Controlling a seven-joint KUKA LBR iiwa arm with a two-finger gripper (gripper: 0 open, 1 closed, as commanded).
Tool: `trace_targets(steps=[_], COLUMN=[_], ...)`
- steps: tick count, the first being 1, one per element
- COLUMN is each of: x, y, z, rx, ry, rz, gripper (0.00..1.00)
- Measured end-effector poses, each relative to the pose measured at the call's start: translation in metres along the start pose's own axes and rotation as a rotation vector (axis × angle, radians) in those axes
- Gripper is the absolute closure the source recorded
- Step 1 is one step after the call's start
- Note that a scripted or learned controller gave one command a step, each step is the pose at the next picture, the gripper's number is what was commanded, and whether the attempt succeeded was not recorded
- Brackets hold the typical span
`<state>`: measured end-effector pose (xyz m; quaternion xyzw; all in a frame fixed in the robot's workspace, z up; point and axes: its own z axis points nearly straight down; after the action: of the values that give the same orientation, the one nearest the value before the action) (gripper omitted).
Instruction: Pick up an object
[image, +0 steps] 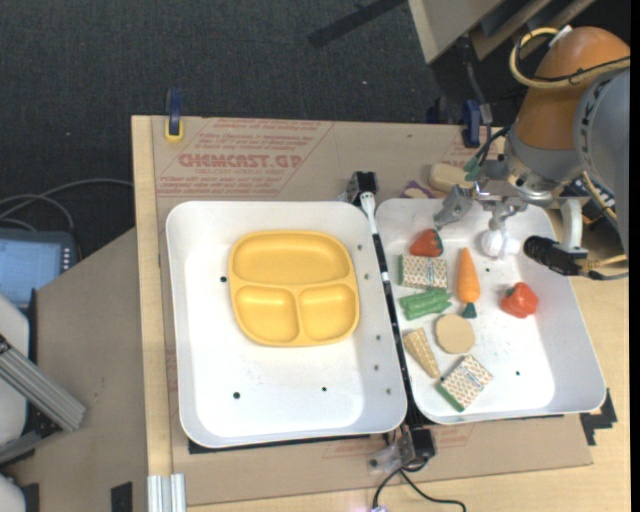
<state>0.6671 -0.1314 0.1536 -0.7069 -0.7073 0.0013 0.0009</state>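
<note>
Over the right bin's (585, 385) far edge we see the end effector (480, 200), fingers seemingly spread and holding nothing. A carrot (467, 275) lies just nearer the camera, long axis running away from us.

a yellow tray (293, 285) sits in a white bin (200, 330); an orange carrot (467, 276), red strawberry (519, 299) and green bean (424, 303) colour the other.
</note>
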Motion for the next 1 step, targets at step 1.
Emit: trace_targets(steps=[1], x=[0.0180], y=[-0.0373], z=[0.0692], rx=[-0.008], ry=[0.004], rz=[0.004], gripper=[0.00])
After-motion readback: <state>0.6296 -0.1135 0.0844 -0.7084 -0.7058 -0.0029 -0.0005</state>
